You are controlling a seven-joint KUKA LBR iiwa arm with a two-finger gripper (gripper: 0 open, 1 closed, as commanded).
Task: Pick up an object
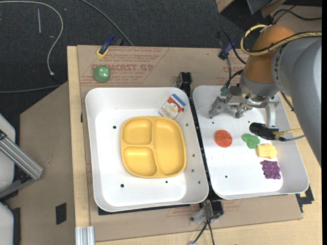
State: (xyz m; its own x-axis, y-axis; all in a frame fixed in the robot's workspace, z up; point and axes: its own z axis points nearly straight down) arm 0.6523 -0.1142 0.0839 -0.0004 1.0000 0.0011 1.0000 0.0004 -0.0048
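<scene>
Gripper (225, 109) over right bin (291, 180) rear, fingers spread, nothing held. Red tomato toy (223, 138) just beside. Pick not started.

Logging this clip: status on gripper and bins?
Two-finger gripper open, above right white bin, holding nothing. Round red toy nearest below it. Nothing between them.

grey arm lowered, tool (225, 108) spread open

Yellow divided plate (153, 147), red round piece (223, 138), green piece (250, 140), purple grape cluster (271, 169), green ball (102, 74), white bins (102, 137).
</scene>
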